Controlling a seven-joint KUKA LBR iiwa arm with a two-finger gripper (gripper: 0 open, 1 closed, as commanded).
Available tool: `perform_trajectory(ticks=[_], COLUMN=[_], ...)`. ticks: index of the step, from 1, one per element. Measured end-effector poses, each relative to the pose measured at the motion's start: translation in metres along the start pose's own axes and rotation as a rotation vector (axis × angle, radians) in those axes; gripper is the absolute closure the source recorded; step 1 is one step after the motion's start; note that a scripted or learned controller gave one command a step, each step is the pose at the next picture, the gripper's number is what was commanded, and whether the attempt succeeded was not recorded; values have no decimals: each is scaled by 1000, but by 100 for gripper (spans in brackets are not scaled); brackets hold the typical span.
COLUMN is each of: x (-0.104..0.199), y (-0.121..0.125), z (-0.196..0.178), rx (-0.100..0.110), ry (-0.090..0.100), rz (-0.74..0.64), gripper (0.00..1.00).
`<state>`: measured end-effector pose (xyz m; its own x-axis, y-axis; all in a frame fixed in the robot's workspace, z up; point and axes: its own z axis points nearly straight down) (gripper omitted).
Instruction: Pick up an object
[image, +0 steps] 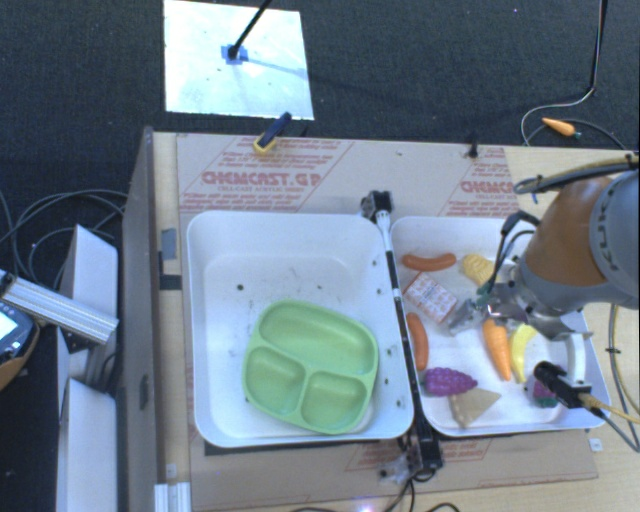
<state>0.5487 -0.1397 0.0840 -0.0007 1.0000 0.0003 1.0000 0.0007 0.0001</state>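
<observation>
You can read "CHEMCAST GP" in red on the brown board (262, 179) behind the bins, repeated partly cut off at its right.

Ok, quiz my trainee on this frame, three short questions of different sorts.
1. True or false: the green plate lies in the right bin.
2. Which lies nearest the gripper? A) sausage B) carrot C) grapes
3. Fill in: the plate has ___ compartments.

Key: 1 false, it lies in the left bin; 2 B; 3 three.
</observation>
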Motion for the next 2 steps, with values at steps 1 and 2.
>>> perform_trajectory(ticks=[1,2], x=[0,58], y=[1,10], z=[-11,-101], rx=[-3,-4], ry=[-1,0], rz=[-1,-3], gripper=[100,100])
